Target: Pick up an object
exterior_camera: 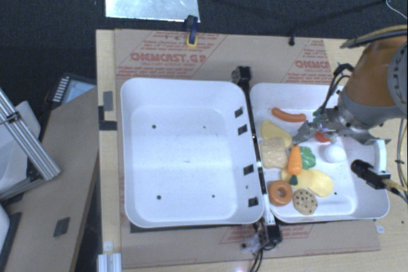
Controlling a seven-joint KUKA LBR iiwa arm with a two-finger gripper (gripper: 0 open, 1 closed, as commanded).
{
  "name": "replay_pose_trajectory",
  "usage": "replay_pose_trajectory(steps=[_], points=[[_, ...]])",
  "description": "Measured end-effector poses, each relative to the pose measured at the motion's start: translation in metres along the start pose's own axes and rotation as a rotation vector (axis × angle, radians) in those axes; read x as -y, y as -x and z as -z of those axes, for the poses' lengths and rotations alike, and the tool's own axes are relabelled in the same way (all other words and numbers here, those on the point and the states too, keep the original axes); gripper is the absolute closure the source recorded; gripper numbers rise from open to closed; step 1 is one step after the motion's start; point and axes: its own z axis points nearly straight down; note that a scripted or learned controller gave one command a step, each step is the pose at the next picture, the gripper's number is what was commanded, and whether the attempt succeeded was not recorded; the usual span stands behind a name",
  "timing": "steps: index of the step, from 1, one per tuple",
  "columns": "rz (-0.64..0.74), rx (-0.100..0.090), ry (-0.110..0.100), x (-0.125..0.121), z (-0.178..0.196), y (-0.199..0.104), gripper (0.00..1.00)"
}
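- Gripper point(313, 130) low over the right bin point(370, 207), reaching in from the right; arm point(382, 83) grey with orange band above the wrist; whether anything sits between its tips, or how far apart they stand, cannot tell from here.
- Right bin holds toy food: sausage point(289, 115) near the far wall, just up-left of the gripper; yellow wedge point(274, 132); cracker point(275, 153); carrot point(294, 160) upright on a green piece point(308, 158); white egg point(334, 153) just below-right of the gripper; small red piece point(323, 136) right at the tips; donut point(280, 192); cookie point(305, 202); pale yellow piece point(319, 183).
- Left bin point(137, 137) white, shallow, beside the right one; touching along a clipped seam.
- Both bins rest on a cardboard sheet point(159, 54).
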Motion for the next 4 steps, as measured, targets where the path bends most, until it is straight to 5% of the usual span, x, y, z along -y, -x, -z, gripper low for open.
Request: replay_pose_trajectory(steps=[1,2,3,4], points=[[-0.009,0.007,0.015,0.011,-0.055,-0.016,0.00],[-0.009,0.009,0.019,0.010,-0.042,-0.014,1.00],[-0.011,0.006,0.008,0.068,-0.006,-0.013,1.00],[0.001,0.006,0.015,-0.021,-0.056,-0.049,1.00]])
